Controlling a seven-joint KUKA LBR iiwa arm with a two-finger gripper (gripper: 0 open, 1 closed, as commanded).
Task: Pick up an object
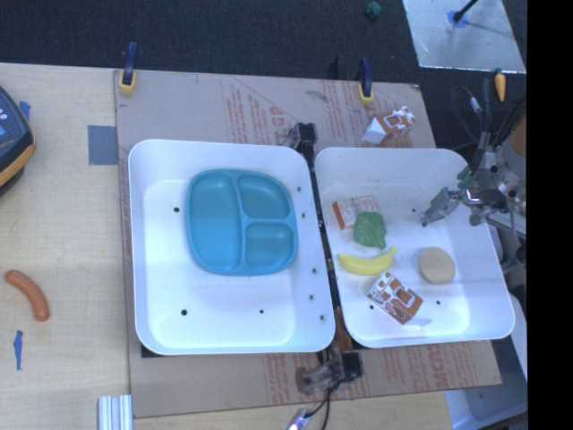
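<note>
Metal two-finger gripper [439, 211] is hovering open, holding nothing. It is sitting above the round tan biscuit [437, 265]. Best descending squarely over it before closing.

A blue divided plate [242, 221] sits in a white bin [148, 240]; nearby, a yellow banana [365, 262], green broccoli [370, 229], tan biscuit [437, 265], and orange sausage [29, 294].

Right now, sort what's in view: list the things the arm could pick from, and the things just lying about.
For the pick, in the right bin:
banana
green toy
tan disc
snack packet
gripper near them

Lying about:
blue plate in the left bin
sausage
packet behind the bins
</note>
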